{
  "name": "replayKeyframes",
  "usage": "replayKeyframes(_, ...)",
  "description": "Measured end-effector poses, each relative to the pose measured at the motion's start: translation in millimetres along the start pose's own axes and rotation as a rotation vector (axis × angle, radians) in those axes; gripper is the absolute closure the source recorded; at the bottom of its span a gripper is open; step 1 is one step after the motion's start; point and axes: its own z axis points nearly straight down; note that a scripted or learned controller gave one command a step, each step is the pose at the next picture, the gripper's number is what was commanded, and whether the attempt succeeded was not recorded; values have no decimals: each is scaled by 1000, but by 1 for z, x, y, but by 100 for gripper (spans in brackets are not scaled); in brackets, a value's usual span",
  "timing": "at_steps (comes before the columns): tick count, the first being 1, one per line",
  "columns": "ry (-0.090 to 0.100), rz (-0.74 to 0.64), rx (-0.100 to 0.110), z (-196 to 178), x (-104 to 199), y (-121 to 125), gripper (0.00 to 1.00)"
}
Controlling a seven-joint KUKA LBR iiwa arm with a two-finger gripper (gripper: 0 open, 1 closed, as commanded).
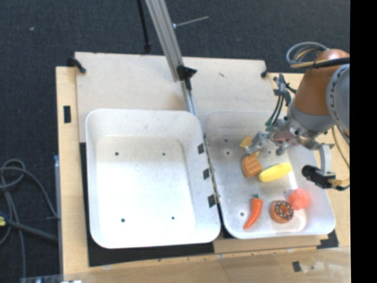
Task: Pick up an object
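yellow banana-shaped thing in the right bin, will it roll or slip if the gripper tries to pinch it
The yellow piece looks rounded and smooth, so it may slip between flat fingers or roll if nudged from the side. It seems to be a rigid toy, probably light. It lies close beside the tan block, which could crowd a grasp from that side.

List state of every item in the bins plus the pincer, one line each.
pincer: low over right bin's upper middle, finger state unclear
yellow banana: lying flat, loose
waffle piece: lying beside banana's left end, loose
orange carrot: lying tilted near front edge
chocolate donut: flat, face up
pink ball: resting by donut
yellow scrap: next to pincer, grasp not visible
left bin: upright, on bench
right bin: upright, holding all items
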Motion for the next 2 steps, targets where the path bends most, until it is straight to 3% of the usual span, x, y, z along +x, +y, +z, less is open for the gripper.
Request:
replayKeyframes(1,-1,4,-11,-16,-1,3,100)
replayKeyframes(2,-2,-4,-13,-70,-3,14,100)
